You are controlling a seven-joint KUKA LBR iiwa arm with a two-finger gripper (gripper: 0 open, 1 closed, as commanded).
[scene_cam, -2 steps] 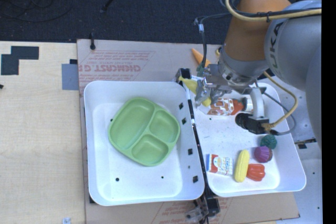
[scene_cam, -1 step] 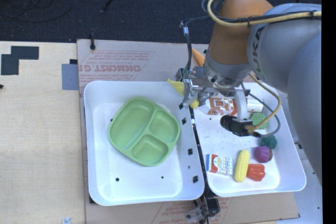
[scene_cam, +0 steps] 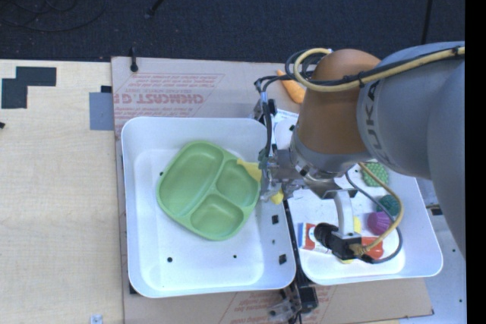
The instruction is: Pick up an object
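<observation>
Grey with an orange band, the arm point(scene_cam: 395, 117) comes in from the right, and its gripper point(scene_cam: 268, 180) hangs low over the place where the two white bins meet. I cannot tell if the gripper is spread apart or pressed together, and I see nothing held in it. Just left of the gripper a small yellow thing point(scene_cam: 247, 165) peeks out, touching the right edge of a green plate point(scene_cam: 209, 190). I cannot tell what the yellow thing is. The green plate has three hollow parts and lies tilted a bit in the middle of the left bin point(scene_cam: 130, 201), close to the gripper. A few small black bits point(scene_cam: 168, 259) lie on the bare floor of that bin, near its front. The right bin point(scene_cam: 434, 258) is partly hidden under the arm. In it a flat red, white and blue packet point(scene_cam: 310, 236) lies near the front, a purple thing point(scene_cam: 377, 222) sits farther right, a blue-green thing point(scene_cam: 389, 205) is just beside that, and a green net-like thing point(scene_cam: 374, 174) lies a little farther back. An orange thing point(scene_cam: 292, 89) shows at the far side, behind the arm. Both bins rest on brown cardboard point(scene_cam: 175, 91) with red print, and the cardboard lies on a pale wooden bench point(scene_cam: 53, 201).
</observation>
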